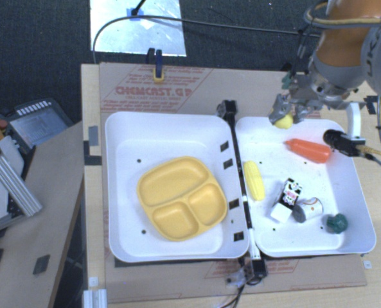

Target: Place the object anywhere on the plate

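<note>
The yellow three-compartment plate (180, 197) lies in the left bin (123, 172), well left of and nearer the camera than the end effector (286, 115), which hangs over the right bin's far edge with a small yellow object (283, 122) pinched between its fingers.

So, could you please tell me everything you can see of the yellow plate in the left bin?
The yellow plate looks like smooth plastic, a rounded square with a raised rim and three compartments: one long section across its far side and two smaller ones nearer the camera. It lies flat, right way up and turned at a slant, on the floor of the left bin, toward that bin's near right part. Nothing rests on it, and it stands apart from the bin walls.
</note>
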You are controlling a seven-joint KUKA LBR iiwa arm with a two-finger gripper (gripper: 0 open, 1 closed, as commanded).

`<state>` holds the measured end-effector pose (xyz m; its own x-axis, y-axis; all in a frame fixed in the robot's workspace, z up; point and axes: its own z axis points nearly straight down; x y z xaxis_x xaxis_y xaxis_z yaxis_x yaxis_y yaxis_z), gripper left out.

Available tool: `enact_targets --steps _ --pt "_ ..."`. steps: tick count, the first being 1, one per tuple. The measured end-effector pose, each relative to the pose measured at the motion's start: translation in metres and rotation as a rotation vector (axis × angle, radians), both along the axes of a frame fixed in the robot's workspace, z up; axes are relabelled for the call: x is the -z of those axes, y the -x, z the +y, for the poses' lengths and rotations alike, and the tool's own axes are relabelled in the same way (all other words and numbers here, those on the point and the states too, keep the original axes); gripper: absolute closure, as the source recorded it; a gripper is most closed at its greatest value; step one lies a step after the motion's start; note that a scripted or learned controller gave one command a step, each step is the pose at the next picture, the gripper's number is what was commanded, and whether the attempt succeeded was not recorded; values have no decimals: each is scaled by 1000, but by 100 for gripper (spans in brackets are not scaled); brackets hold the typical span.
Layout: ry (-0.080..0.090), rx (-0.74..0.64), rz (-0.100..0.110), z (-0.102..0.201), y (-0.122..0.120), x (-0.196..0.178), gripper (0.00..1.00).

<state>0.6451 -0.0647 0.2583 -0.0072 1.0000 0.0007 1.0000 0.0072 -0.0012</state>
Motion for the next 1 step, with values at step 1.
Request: enact_targets --steps 1 --pt "0 -1 0 54 24 1 100"
